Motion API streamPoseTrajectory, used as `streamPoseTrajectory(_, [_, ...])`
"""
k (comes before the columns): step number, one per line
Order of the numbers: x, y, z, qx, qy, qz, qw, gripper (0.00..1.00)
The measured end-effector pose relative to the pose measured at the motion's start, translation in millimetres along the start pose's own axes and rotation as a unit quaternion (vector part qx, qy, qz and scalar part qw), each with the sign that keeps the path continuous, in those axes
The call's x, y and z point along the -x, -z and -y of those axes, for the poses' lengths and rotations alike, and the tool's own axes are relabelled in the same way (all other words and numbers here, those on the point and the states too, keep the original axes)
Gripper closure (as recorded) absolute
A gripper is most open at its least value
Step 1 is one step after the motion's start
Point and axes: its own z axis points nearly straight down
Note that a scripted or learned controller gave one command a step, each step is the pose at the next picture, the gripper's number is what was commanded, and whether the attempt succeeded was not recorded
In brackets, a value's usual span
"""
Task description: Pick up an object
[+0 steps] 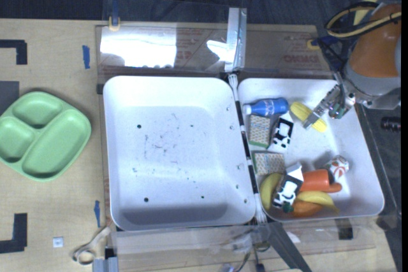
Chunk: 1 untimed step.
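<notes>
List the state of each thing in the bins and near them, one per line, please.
gripper: low over the right bin, at the yellow object; fingers unclear.
yellow object: lying in the right bin, by the gripper tip.
blue bottle: lying on its side.
orange carrot toy: lying flat among other items.
banana: lying at the bin's left wall.
green divided plate: upright on the bench, outside the bins.
left bin: resting flat.
</notes>
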Motion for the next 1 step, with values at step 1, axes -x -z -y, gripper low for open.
streamPoseTrajectory(1, [-58.9, 74.6, -50.1, 0.001, -0.045, 0.000, 0.9990, 1.00])
